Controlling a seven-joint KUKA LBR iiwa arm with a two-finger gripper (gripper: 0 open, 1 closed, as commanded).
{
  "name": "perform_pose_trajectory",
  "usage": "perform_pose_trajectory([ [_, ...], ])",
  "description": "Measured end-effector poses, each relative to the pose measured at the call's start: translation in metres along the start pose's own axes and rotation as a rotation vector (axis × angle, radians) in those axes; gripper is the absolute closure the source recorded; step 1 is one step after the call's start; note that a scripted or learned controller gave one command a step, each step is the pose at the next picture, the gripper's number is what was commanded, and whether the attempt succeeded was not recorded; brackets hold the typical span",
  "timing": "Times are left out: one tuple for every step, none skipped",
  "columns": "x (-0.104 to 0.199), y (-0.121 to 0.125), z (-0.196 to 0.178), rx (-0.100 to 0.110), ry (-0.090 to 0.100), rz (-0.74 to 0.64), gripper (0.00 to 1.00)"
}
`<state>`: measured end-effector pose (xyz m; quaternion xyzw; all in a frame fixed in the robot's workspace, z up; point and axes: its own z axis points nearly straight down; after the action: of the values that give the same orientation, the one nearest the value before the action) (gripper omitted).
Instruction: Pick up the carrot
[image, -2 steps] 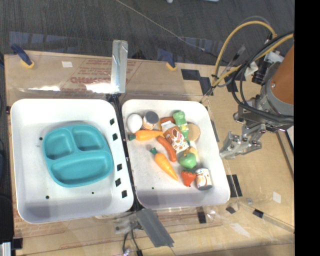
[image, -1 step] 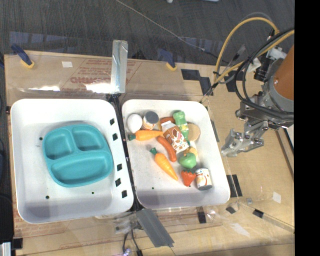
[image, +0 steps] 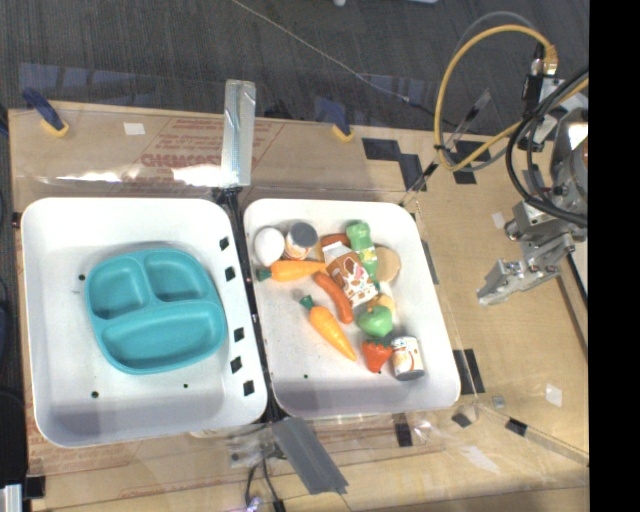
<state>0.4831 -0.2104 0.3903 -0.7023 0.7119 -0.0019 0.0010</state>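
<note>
the gripper (image: 500, 287) hangs over the bare table (image: 520, 370) to the right of the right bin (image: 430, 300), well apart from everything in it; nothing is between its fingers, and how far they are spread cannot be told. inside that bin a carrot (image: 331, 331) lies on its side near the middle, tip pointing toward the lower right, just beside a red sausage (image: 333, 295). a second carrot (image: 290, 270) lies near the bin's left wall below a white egg (image: 268, 243). the left bin (image: 50, 380) holds a teal divided plate (image: 155, 308).
</note>
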Motion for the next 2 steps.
perform_pose_trajectory([
  [-0.0006,-0.0014,-0.0105,0.002,0.001,-0.003,1.00],
  [-0.0008,-0.0056,-0.0143,0.000,-0.001,-0.308,1.00],
])
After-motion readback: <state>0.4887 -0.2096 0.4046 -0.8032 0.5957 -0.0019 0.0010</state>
